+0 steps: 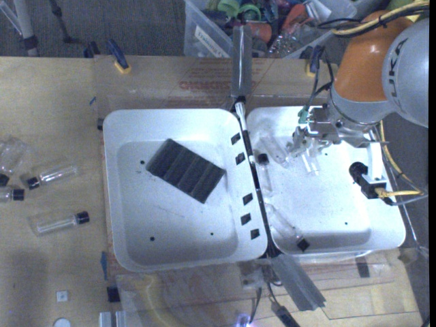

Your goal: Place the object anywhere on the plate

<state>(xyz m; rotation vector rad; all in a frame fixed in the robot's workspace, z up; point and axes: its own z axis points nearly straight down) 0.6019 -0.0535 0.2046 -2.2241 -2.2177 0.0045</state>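
A dark ribbed rectangular plate (185, 170) lies tilted in the left bin (122, 203). In the right bin (340, 210), a clear vial with a black cap (267, 154) rests near the divider, at the bin's upper left. My gripper (304, 154) hangs low over the right bin's upper middle, just right of the vial. It is open, and I see nothing between its pale fingers. The grey arm with its orange band (364, 60) reaches in from the upper right.
A small black piece (303, 244) and a clear scrap (278, 215) lie at the right bin's lower left. Loose vials (58, 220) sit on the bench to the left. A tub of coloured items (272, 9) stands behind the bins. A black cable fitting (362, 178) hangs at the right.
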